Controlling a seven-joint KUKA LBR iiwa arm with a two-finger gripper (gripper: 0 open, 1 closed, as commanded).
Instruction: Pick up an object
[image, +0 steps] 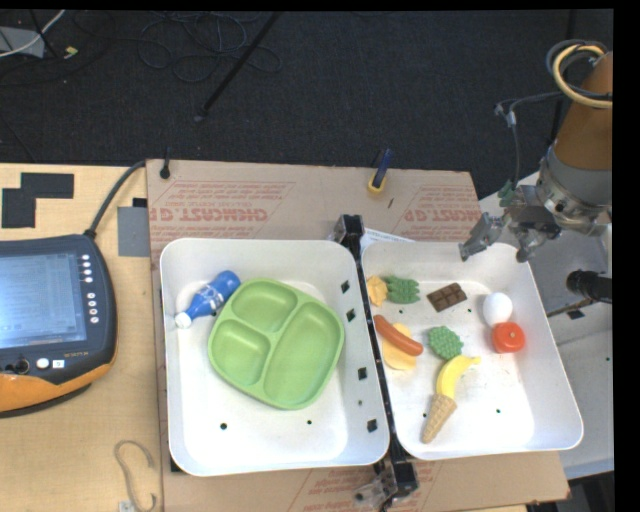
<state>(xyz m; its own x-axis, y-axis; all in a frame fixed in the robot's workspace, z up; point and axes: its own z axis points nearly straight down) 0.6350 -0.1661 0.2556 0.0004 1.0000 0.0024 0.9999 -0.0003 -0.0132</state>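
Observation:
The right bin (556, 398) holds several toy foods: a brown chocolate bar (447, 296), a white egg (497, 307), a red tomato (508, 338), a hot dog (398, 340), a banana (455, 375), an ice cream cone (437, 417) and two green broccoli pieces (403, 290) (445, 342). My gripper (497, 243) hangs above the bin's far right corner, open, its fingers spread with nothing between them. It is above and behind the egg, apart from every object.
The left bin (190, 420) holds a green divided plate (277, 342) and a blue bottle (208, 298). A black divider (365, 340) runs between the bins. A tablet-like pendant (50, 305) lies on the bench at the far left.

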